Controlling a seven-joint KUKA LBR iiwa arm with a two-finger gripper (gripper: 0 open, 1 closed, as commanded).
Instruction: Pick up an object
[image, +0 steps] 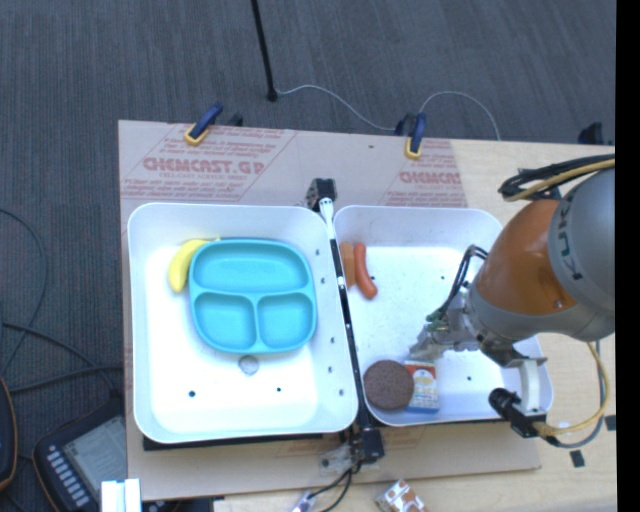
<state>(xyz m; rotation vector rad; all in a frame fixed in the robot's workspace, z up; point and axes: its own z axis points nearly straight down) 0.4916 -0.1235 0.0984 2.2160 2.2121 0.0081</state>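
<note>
In the right bin (420, 225) a brown round patty (387, 384) lies at the near left corner, with a small orange-and-white packet (424, 388) touching its right side. An orange sausage (364, 271) lies near the bin's left wall, beside a thinner orange stick (347, 258). My gripper (432, 338) hangs low over the bin floor, just above the packet and to the right of the patty. The grey and orange arm hides most of the gripper.
The left bin (150, 330) holds a blue three-compartment tray (252, 295), a yellow banana (181, 264) at the tray's left edge and a small grey piece (248, 366) below it. Clamps (204, 122) sit at the board's far edge.
</note>
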